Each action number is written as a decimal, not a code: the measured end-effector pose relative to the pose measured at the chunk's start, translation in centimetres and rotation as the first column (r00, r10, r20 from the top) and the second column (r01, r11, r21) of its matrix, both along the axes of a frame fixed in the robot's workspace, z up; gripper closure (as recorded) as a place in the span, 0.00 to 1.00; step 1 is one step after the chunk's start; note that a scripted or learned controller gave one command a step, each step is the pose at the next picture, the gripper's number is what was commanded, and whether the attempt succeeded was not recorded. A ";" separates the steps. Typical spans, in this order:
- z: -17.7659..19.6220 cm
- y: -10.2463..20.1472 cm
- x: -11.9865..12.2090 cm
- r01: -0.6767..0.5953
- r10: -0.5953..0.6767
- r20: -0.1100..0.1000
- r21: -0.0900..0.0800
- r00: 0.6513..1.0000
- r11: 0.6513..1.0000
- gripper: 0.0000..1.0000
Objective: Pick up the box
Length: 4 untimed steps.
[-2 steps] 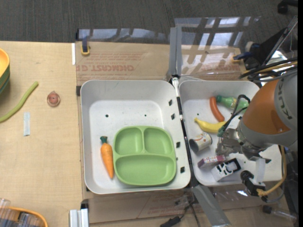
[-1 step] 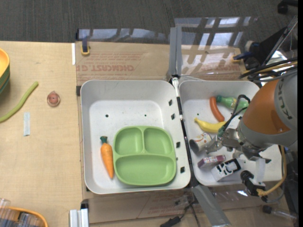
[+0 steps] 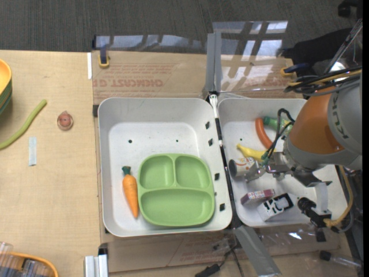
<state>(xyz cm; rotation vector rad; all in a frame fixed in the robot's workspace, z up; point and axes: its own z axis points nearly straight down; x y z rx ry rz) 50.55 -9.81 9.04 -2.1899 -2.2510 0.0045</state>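
And here we are over the right bin, where the grey arm with its orange band reaches in from the right and hangs low over the clutter. The gripper sits near the middle of that bin, its metal tip pointing left toward the bin's inner wall. Whether the claw is spread or pressed together, I cannot tell; the tip is a small blur of grey metal from up here.

Now the box: a small purple and white carton lying flat on the bin floor, just below the gripper in the view and close to it, but apart from it. Nothing sits between the claw's tips that I can make out. Just right of the box lies a black and white packet, near the bin's front edge.

Up above the gripper, a yellow banana lies on the floor, and beyond it an orange toy carrot with a green top rests partly under the arm.

Over in the left bin, a green divided plate takes the middle and front, with another carrot lying just beside its left rim. On the wooden bench to the left, a green bean and a small pink object sit well apart from the bins.
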 end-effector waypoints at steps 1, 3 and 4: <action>0.0 -1.1 -2.9 0.095 -0.095 -0.002 0.001 0.995 0.995 0.00; 0.8 -1.2 -3.0 0.098 -0.098 -0.004 0.001 0.995 0.995 0.00; 1.6 -1.3 -3.0 0.098 -0.098 -0.006 0.000 0.995 0.995 1.00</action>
